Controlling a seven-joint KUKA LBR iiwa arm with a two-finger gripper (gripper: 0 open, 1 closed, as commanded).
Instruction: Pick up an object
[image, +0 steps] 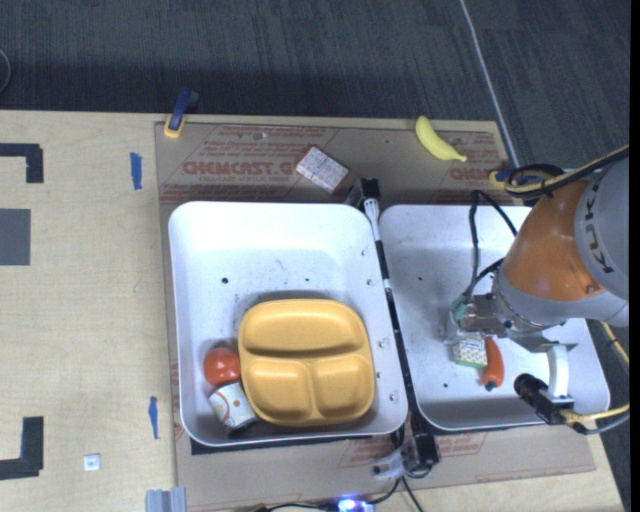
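Arm low in the right shallow white bin (430, 240).
Hand (472, 325) state unclear; small orange carrot-shaped toy (491, 364) beside it could roll off a glancing pinch.

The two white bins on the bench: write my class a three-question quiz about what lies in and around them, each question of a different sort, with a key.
1. True or false: the yellow compartment tray lies in the right bin.
2. Multiple choice: where is the yellow banana? A) in the left bin B) on the cardboard behind the right bin C) on the yellow compartment tray
3. Fill in: the small orange carrot-like piece lies in the ____ bin, close under the arm's wrist.

Key: 1. False, it lies in the left bin. 2. B. 3. right.
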